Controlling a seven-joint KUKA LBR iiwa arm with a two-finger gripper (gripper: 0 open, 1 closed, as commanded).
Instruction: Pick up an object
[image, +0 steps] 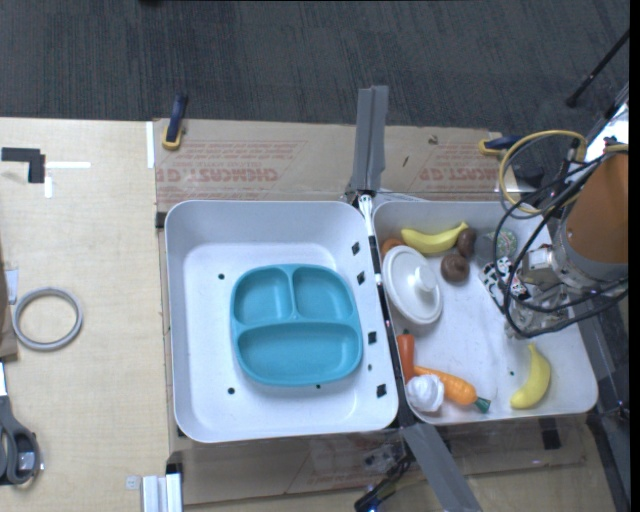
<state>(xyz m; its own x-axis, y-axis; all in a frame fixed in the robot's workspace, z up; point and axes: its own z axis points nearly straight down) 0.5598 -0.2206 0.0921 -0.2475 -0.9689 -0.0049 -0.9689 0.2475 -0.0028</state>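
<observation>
The right bin (480, 345) holds several objects. A yellow banana (434, 238) lies at its far edge beside a small brown round fruit (457, 267). A white round lid (413, 285) sits at the left wall. An orange carrot (456, 388), a white bottle (424, 394) and a red piece (405, 352) lie near the front. A second banana (533, 380) rests at the front right. My gripper (508, 285) hangs low over the bin's right half, above and left of that second banana, partly hidden by black cables.
The left bin (190, 330) holds a blue divided plate (296, 324). A grey divider post (370, 140) stands between the bins at the back. On the bench to the left lie a grey tape ring (44, 318) and scissors (18, 450).
</observation>
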